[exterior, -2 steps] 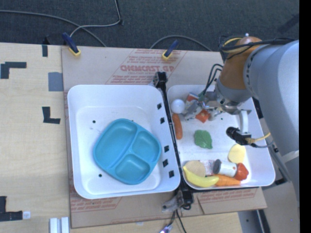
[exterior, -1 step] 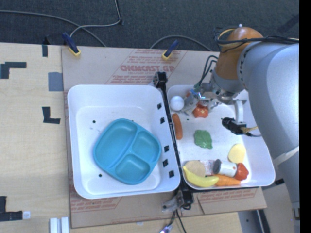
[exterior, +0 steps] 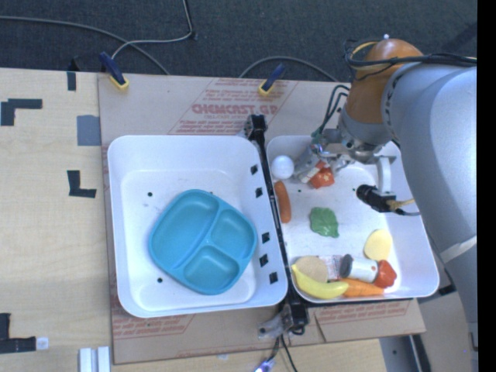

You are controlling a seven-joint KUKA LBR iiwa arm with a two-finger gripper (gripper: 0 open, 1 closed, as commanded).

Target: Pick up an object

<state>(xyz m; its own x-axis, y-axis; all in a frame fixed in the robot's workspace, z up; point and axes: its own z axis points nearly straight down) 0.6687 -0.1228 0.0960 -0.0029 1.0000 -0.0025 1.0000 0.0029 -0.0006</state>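
Pale wood bench (exterior: 46, 208) with a printed cardboard sheet (exterior: 225, 107) under two white bins; dark carpet behind.

Nearest, along the front edge of the right bin (exterior: 353, 227): a yellow banana (exterior: 318, 287) touching an orange carrot (exterior: 363, 288). Just behind them in a row are a round tan piece (exterior: 311, 268), a white and grey cylinder (exterior: 360, 269) and a red piece (exterior: 385, 273). A pale yellow piece (exterior: 378, 245) lies just behind the red one.

Mid-bin: a green leafy piece (exterior: 324, 222) lies alone. An orange sausage (exterior: 282, 201) lies along the left wall, a white ball (exterior: 282, 166) just behind it.

The left bin (exterior: 124, 149) holds one blue divided plate (exterior: 203, 241), flat, towards its front.

At the back of the right bin, the gripper (exterior: 322, 161) sits directly over a red-orange toy piece (exterior: 322, 178), right at it. Cannot tell whether the gripper is wide, narrow, or holding the piece. The grey arm (exterior: 434, 146) fills the right side.

Farthest: two blue and yellow clamps (exterior: 115, 70) (exterior: 271, 80) on the cardboard's back edge, and a thin cable (exterior: 186, 14) across the carpet.
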